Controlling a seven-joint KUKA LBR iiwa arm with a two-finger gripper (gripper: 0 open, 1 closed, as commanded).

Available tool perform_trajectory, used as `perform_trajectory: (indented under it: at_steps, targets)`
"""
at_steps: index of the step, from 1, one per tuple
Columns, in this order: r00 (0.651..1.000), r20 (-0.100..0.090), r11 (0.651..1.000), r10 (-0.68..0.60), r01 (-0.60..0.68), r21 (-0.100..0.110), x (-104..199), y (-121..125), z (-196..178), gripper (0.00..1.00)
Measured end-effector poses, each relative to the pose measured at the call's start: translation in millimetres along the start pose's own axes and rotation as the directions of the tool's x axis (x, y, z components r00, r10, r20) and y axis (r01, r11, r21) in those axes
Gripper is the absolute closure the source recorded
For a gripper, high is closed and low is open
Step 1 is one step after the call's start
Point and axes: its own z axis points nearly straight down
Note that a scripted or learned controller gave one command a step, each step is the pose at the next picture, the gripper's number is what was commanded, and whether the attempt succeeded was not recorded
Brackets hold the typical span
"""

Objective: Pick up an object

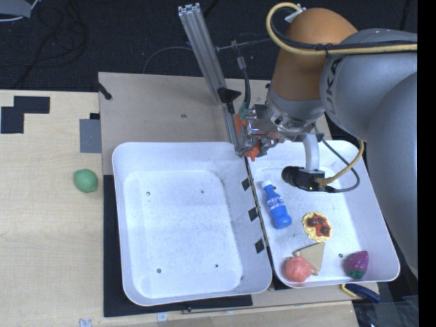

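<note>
The gripper point(253, 144) is hanging above the blue bottle point(276, 206); I cannot tell its jaws. Nothing is being held. Next, it needs lowering.

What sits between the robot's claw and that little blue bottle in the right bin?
Nothing visible. The gripper hangs at the right bin's far left corner, and the blue bottle lies nearer the camera with bare white floor between them.

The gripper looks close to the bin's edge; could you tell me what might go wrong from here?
1. The gripper sits over the far rim where the two bins meet, beside the slanted metal rail; descending here could strike either.
2. The blue bottle, pizza toy and pink ball lie well nearer the camera, so a grasp here likely closes on nothing.
</note>
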Motion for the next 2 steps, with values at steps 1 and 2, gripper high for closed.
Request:
perform_trajectory:
  at_steps: [1,2]
  targets:
    - [1.000,0.000,1.000,0.000,0.000,0.001,53.0,13.7,-3.6,1.00]
    - [1.000,0.001,1.000,0.001,-0.001,0.001,52.4,13.6,-3.6,0.00]
